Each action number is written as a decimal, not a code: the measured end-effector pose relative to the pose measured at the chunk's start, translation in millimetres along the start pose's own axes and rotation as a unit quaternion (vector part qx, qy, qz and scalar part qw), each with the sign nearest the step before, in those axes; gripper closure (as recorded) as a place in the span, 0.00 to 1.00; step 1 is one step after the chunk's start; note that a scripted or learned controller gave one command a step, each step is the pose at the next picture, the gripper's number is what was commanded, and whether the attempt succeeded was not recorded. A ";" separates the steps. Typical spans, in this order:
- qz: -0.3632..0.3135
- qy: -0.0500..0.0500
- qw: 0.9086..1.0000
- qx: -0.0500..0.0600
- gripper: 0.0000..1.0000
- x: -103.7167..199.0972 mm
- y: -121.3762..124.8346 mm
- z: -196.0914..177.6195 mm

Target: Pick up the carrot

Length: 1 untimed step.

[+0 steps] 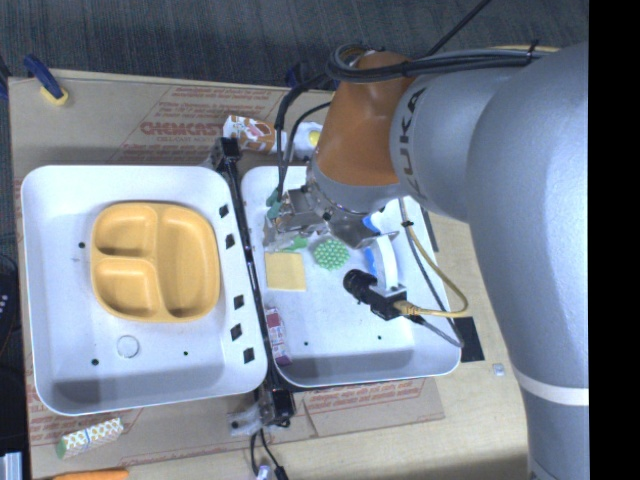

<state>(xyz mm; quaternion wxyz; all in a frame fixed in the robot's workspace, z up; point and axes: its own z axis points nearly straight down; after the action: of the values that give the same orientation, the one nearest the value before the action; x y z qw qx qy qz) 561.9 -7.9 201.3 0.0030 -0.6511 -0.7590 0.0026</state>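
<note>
My gripper (291, 220) is low in the right bin (340, 363), near its far left corner, under the orange wrist band. The wrist and the arm hide the far part of that bin. Just in front of the gripper lies a flat yellow square (285, 272). To the square's right sits a green knobbly ball (330, 255), and a blue piece (372, 260) lies past the ball. A small green bit (272, 204) shows at the gripper's left side.
The left bin (60, 368) holds a yellow divided plate (155, 260). A small dark red packet (272, 334) lies along the right bin's left wall. Outside the bins, a patterned tube (90, 436) and an orange strip (95, 474) lie at the bottom left.
</note>
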 end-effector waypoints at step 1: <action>0.005 0.000 1.000 -0.001 1.00 49.1 -51.5 10.0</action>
<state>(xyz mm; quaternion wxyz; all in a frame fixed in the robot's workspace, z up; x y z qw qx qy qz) 503.5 32.8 191.8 0.0021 -0.6546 -0.7559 0.0019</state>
